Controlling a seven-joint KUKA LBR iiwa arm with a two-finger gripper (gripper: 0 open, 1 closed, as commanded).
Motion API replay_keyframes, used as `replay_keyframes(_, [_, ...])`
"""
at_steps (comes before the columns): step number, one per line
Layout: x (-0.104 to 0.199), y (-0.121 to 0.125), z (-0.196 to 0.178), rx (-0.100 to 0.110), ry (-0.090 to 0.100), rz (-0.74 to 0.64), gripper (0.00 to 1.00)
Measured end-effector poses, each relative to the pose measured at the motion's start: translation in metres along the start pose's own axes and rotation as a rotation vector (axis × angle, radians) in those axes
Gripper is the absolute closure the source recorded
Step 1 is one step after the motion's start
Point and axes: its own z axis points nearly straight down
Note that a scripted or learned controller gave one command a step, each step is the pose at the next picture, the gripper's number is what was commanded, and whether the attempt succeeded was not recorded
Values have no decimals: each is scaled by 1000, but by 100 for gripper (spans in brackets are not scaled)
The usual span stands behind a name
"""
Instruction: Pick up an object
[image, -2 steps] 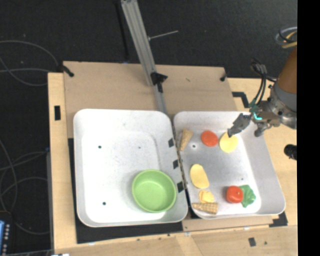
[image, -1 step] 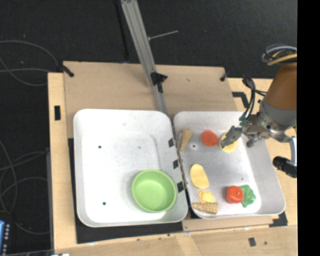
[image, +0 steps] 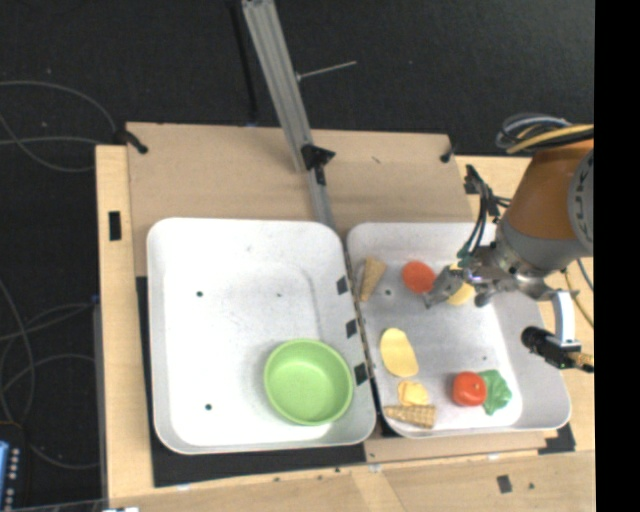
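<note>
Right of centre, over the right bin (image: 530, 300), my gripper (image: 457, 288) sits low, closed on a yellow piece (image: 461, 293), beside the orange ball (image: 418, 276); I judge it mid-grasp.

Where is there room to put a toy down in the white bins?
Most room is in the left bin: all bare above and left of the green bowl. The right bin is crowded: a red ball, yellow pieces, a tomato and the gripper.
</note>
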Motion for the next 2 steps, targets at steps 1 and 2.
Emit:
replay_keyframes(1, [-2, -1, 53, 1, 0, 2, 0])
replay_keyframes(2, [-2, 1, 38, -7, 1, 7, 100])
